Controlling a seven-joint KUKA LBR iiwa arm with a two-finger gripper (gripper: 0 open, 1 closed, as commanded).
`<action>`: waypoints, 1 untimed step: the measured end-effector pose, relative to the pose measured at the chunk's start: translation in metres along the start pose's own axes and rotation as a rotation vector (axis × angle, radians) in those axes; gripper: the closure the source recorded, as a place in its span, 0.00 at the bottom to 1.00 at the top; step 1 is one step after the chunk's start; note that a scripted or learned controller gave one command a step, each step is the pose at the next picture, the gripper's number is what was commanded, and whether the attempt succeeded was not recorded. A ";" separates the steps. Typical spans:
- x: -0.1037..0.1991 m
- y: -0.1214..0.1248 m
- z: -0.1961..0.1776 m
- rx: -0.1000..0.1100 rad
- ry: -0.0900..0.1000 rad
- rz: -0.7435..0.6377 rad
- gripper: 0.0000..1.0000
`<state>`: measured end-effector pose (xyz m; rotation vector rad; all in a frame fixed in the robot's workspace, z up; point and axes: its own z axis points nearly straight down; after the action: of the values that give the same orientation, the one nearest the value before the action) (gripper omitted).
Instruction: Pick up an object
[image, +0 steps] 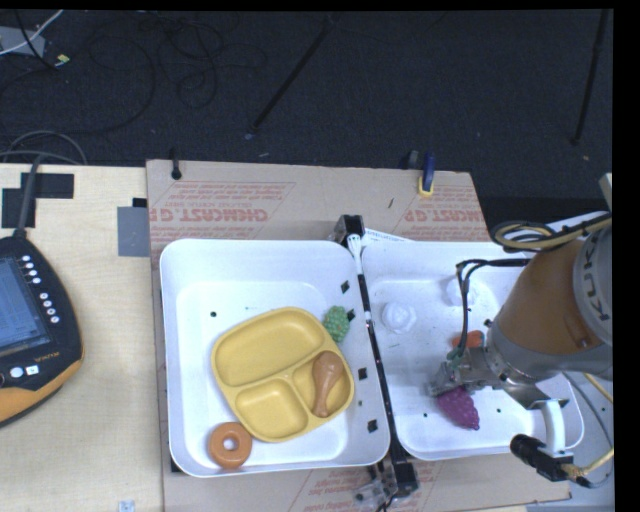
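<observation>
Cardboard sheet (300, 205), far edge, left of centre: red print, upside down from this camera, reads roughly "CHEMCAST GP"; smaller line beneath too small to read.
Cardboard sheet, far edge, right: same red print repeated, upside down, partly legible as "CHEMCAST GP".
Cardboard sheet, near edge below the bins: further red lettering, cut off and illegible.
Arm (590, 280), orange band: dark letters at the right edge, cut off, appear as "KU".
Handheld pendant (25, 320), left of bench: lit screen and round buttons, markings too small to read.
Bins, tray and toy items: no legible text.
</observation>
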<state>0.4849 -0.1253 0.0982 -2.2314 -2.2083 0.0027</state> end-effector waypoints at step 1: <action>0.052 0.114 -0.103 -0.019 0.000 -0.020 1.00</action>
<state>0.5995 -0.0745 0.2009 -2.2194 -2.2396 -0.0178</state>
